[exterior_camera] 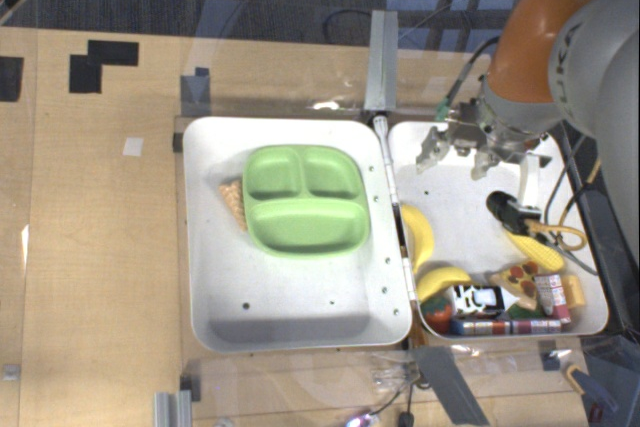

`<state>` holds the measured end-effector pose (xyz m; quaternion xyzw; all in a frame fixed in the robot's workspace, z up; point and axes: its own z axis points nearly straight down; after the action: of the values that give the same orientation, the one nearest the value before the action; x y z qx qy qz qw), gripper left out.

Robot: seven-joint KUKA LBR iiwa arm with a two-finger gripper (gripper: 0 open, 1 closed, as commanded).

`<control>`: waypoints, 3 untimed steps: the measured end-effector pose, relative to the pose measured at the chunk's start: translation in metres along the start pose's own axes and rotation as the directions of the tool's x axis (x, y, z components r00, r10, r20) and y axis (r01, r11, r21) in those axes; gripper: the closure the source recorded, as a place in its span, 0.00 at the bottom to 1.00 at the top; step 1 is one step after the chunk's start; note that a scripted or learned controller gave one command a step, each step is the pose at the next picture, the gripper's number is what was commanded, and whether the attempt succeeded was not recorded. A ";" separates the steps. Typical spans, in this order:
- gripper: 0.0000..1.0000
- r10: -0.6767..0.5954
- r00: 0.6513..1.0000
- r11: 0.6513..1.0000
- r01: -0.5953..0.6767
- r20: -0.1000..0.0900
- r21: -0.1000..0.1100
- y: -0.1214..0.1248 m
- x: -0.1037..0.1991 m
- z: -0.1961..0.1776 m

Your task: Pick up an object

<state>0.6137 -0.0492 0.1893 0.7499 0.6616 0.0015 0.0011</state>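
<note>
My gripper [455, 159] hovers over the back part of the right bin [450, 215], its two fingers spread apart and open with nothing between them. Below it the white bin floor is bare. A yellow banana [420, 233] lies along the bin's left wall, and a second banana [440, 281] sits nearer the front. A yellow corn cob [537, 251] lies toward the right wall. Several small items [505, 305], among them bottles and a pizza-like toy, are heaped in the front right corner.
The left bin [215, 315] holds a green divided plate [303, 198] with a tan waffle-like piece [232, 203] poking out under its left edge. A metal divider rail [380, 75] runs between the bins at the back.
</note>
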 end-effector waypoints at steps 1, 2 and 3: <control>0.00 -0.075 0.997 0.997 0.075 0.000 -0.003 -0.001 -0.040 0.094; 0.00 -0.001 1.000 1.000 0.001 0.002 -0.010 0.007 -0.103 0.099; 0.00 0.143 0.990 0.990 -0.143 0.001 -0.012 -0.075 -0.139 0.098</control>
<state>0.5223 -0.1779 0.0912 0.7952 0.6062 0.0049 0.0058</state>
